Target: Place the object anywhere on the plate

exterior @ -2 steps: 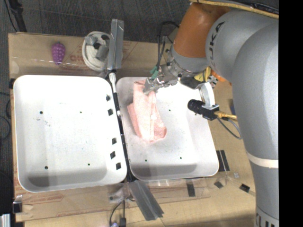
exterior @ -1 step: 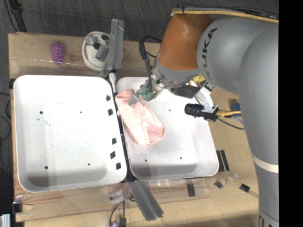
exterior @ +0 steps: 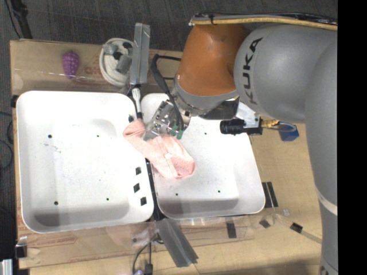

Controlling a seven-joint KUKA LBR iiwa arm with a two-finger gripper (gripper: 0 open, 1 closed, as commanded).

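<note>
1. Pink cloth [exterior: 163,152] lies draped over the divide between the two bins: one end rests on the right rim of the left bin [exterior: 69,159], and the bulk spreads into the right bin [exterior: 223,176].
2. Gripper [exterior: 163,123] sits directly over the cloth's upper part, right at the shared rim. Its metal fingers point down-left into the fabric. Whether they are parted or closed around the cloth I cannot tell; the wrist and the folds hide the tips.
3. The grey arm [exterior: 287,67] with its orange band [exterior: 209,59] covers the right bin's upper portion and much of the view's right side.
4. A black cable [exterior: 157,76] loops from the wrist toward the back of the bins.
5. Behind the left bin: a white roll or cup-like item [exterior: 114,59], hard to identify, with a grey upright bar [exterior: 139,56] just beside it.
6. Further left on the bench edge, a small purple object [exterior: 70,63], well apart from the cloth.
7. A small blue item [exterior: 288,132] lies right of the right bin, near the arm.
8. The bench [exterior: 275,176] is tan board, with black tape marks near the right bin's lower corner.
9. Dark carpeted floor [exterior: 86,4] lies beyond the bench.
</note>
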